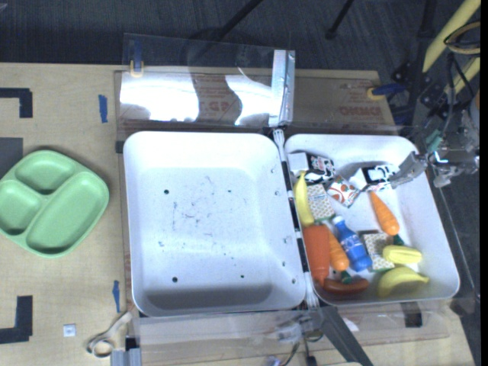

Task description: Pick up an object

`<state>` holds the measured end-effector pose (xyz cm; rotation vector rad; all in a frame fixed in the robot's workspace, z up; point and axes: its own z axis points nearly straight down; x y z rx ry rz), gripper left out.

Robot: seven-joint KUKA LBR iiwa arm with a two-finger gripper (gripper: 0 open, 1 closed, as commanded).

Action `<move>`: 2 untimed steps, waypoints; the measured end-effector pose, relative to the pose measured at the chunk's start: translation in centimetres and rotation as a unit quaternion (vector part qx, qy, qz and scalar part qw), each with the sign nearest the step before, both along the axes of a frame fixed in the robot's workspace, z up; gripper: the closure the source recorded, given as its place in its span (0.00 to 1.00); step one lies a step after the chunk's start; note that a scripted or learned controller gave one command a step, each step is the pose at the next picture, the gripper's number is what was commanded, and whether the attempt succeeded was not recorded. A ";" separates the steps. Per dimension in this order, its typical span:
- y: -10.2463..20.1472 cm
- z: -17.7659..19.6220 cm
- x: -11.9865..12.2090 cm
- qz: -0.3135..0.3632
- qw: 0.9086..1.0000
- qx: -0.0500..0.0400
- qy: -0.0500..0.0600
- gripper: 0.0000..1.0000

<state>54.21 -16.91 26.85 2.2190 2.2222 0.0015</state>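
Observation:
The right bin (pixel 446 242) holds a jumble of toy items. Along its left wall lies a yellow banana (pixel 303 197), with a large orange carrot (pixel 318 252) below it. A blue bottle (pixel 351 244) lies beside that carrot. A smaller carrot (pixel 385 213) lies toward the right, and two yellow fruits (pixel 402 269) sit at the near right corner. Patterned packets (pixel 328 197) lie in the middle and at the back. My gripper (pixel 415 166) hangs over the bin's far right corner, above the rim and apart from the objects, with nothing seen in it.
The left bin (pixel 145 227) has a bare white floor. A green divided plate (pixel 49 202) rests on the bench at the far left. A clear panel (pixel 206 90) stands behind the bins. Cables and stands crowd the right edge (pixel 457 113).

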 end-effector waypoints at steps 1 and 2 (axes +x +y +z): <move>-0.8 -16.5 -0.6 0.013 1.000 0.000 0.001 0.00; -4.9 -12.6 4.4 -0.071 0.997 0.003 -0.001 0.00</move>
